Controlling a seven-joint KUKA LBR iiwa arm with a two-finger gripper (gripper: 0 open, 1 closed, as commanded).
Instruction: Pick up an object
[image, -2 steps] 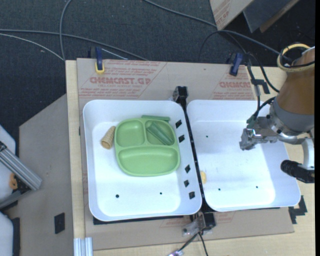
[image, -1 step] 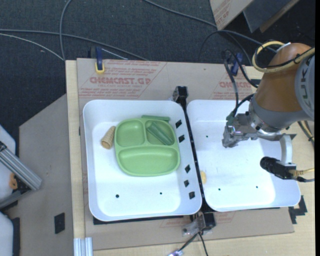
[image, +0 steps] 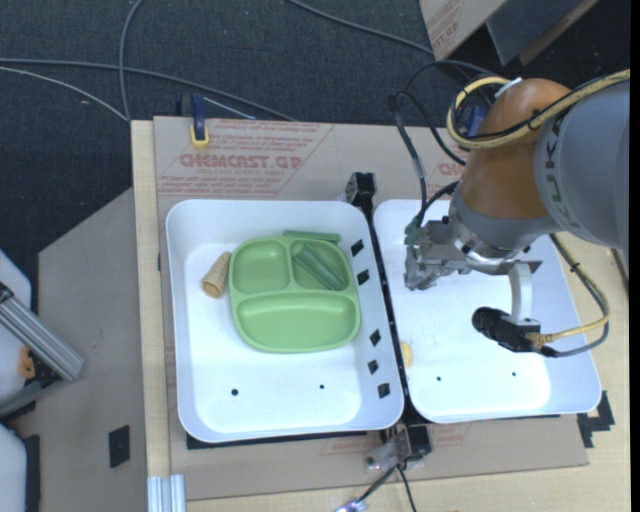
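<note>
While fingers (image: 425, 268), state unclear, hover near right bin (image: 560, 395) left edge, green tray (image: 295, 325) fills left bin centre.

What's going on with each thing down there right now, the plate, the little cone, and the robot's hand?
Green divided plate: flat, right way up, in the left bin.
Cone: lying on its side beside the plate's left edge, on the bin floor.
Green piece: lying in the plate's upper right compartment.
Tool: low over the right bin, near its left wall; nothing seen held.

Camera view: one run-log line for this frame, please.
gripper: over right bin | green tray, cone: left bin | grasp: none seen
</note>
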